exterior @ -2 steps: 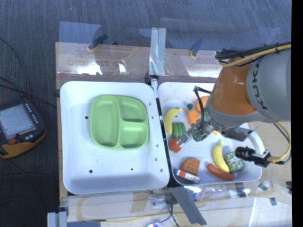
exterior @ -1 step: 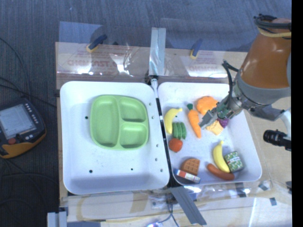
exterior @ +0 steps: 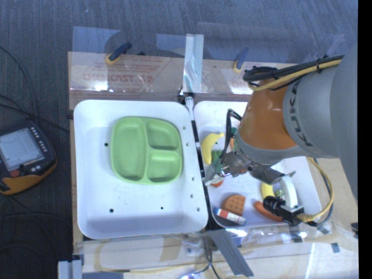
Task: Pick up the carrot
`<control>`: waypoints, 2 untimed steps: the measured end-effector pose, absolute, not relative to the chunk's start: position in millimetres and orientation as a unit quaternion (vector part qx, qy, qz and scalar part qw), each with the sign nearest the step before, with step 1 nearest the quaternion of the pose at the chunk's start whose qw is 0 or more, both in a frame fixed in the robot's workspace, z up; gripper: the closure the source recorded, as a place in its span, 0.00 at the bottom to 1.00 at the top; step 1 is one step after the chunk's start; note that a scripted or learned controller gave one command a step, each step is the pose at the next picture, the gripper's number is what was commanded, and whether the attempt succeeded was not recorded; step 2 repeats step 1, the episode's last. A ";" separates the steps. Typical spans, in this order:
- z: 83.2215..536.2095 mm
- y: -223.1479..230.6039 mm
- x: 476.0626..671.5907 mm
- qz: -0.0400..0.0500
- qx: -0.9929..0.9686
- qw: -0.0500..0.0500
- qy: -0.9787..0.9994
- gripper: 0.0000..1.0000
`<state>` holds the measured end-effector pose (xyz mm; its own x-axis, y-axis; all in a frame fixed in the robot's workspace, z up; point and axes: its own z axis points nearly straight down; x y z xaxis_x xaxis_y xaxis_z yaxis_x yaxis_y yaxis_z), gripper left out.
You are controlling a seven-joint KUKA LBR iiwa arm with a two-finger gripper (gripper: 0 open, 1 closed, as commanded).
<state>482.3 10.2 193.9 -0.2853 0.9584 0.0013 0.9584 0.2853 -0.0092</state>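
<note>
Carrot low in right bin, beside waffle, under black cable. Gripper near banana; grip state impossible to tell. Best approached from above, clear of cable.

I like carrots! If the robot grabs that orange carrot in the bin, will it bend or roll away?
The long orange toy carrot looks like hard plastic, so probably stiff, not bendy. Its rounded shape might roll, and its smooth-looking skin may slip.
</note>
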 end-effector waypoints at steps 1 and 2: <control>207.0 -43.9 574.1 0.002 -0.599 0.000 -0.801 1.00; 207.0 -43.9 574.1 0.002 -0.599 0.000 -0.801 1.00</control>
